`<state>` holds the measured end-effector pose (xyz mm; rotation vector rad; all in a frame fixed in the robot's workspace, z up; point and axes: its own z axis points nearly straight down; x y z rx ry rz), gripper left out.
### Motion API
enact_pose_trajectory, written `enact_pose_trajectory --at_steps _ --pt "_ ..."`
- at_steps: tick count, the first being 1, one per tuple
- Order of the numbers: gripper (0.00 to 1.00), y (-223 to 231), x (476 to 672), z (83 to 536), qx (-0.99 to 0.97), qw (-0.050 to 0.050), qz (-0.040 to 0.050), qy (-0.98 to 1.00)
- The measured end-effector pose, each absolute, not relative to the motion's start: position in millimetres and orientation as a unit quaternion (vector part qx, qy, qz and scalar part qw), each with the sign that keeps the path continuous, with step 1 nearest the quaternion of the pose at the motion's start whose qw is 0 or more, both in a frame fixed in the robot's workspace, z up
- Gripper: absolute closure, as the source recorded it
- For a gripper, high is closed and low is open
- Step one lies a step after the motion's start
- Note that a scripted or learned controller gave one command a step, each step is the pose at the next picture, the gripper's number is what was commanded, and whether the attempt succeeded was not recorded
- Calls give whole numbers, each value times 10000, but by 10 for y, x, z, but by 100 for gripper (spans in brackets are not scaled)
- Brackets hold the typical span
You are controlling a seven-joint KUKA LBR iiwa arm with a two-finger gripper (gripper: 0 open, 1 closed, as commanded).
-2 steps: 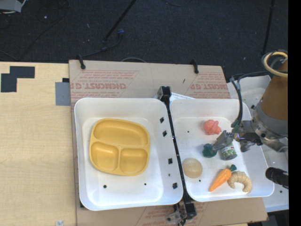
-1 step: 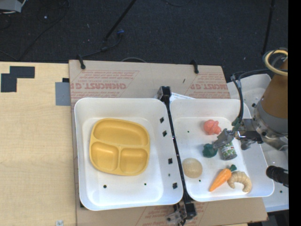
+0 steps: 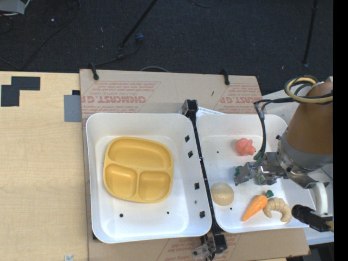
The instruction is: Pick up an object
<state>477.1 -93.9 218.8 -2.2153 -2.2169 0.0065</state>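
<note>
Overhead slanted view of the bench with two white bins side by side. The left bin (image 3: 98,145) holds a yellow divided plate (image 3: 138,168), lying flat in the middle of its floor. The right bin (image 3: 228,129) holds four small items: a pink lumpy toy (image 3: 245,146) toward the upper centre, a beige round ball (image 3: 222,193) near the divider at lower left, an orange toy carrot (image 3: 254,207) at lower centre, and a tan croissant-shaped toy (image 3: 278,209) just right of the carrot, apparently touching its green leafy end.

The arm enters from the right edge of the frame; its gripper (image 3: 249,173) hangs over the middle of the right bin, in the space between the pink toy above it and the carrot below it. Whether the jaws are parted or closed cannot be told; nothing is seen between them.

The deciding relation: the carrot lies below and slightly right of the gripper in the frame, the nearest candidate along with the pink toy. Its long axis runs diagonally, tip pointing lower left, leafy end upper right. A grasp would likely want the jaws set across that diagonal.
</note>
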Motion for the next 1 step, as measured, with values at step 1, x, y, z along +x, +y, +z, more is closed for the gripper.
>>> enact_pose_trajectory --at_steps 1 --pt "0 -943 4776 1544 -7072 46 27 -7070"
